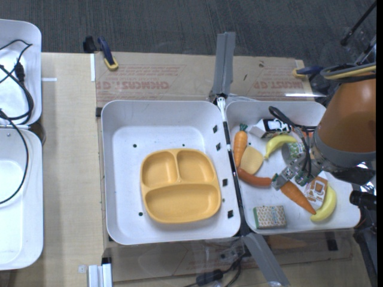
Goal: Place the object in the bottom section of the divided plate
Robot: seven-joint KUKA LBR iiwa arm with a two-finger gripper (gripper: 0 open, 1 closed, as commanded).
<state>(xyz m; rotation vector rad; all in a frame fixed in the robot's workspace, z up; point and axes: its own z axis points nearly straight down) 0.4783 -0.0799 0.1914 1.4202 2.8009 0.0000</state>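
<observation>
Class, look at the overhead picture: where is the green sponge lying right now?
The sponge lies in the right bin, near its front edge, just in front of a carrot and left of a banana.

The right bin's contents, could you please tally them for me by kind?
Carrots: 2
Bananas: 2
Red chilli pepper: 1
Pale yellow wedge: 1
Sponge block: 1
Small printed packet: 1
Total: 8 visible; the arm may hide more.
</observation>
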